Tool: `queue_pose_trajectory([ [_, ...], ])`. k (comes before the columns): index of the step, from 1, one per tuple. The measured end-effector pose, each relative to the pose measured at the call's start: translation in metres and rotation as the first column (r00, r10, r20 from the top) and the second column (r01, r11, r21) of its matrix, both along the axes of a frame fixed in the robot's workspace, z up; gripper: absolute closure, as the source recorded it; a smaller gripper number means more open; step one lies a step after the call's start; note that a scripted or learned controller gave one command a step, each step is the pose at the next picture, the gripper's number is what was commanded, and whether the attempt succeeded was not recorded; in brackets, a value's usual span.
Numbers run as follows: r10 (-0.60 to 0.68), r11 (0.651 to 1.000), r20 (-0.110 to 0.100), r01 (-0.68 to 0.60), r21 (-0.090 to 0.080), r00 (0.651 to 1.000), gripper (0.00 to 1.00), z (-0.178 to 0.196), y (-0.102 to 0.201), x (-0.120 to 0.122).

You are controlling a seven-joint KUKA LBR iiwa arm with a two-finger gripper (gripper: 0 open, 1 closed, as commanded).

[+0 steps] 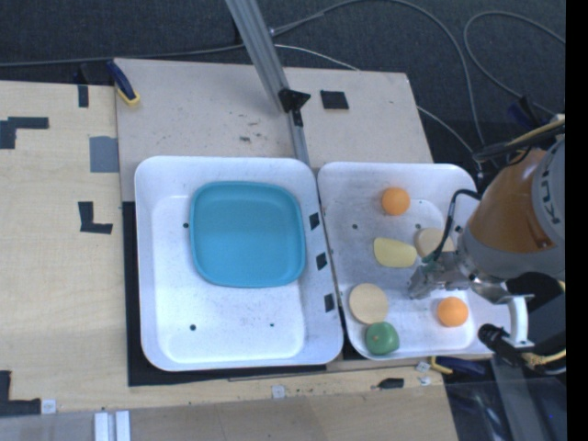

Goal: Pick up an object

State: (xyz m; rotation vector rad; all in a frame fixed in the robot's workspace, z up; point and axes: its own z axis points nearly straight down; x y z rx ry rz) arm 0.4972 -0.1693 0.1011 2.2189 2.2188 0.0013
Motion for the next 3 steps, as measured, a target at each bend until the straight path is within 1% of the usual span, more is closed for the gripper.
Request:
queue_pose_trajectory([
  [1,0.001,1.000,-0.001,-0.001,0.001,1.000,1.00,0.042,0.002,-0.001],
  [2,0.001,1.000,0.000,-0.001,0.001,1.000,1.00,0.094,0.002,0.000],
  [3,0.004,1.000,-0.004,-0.004,0.003,1.000,1.00,0.094,0.041,0.017],
])
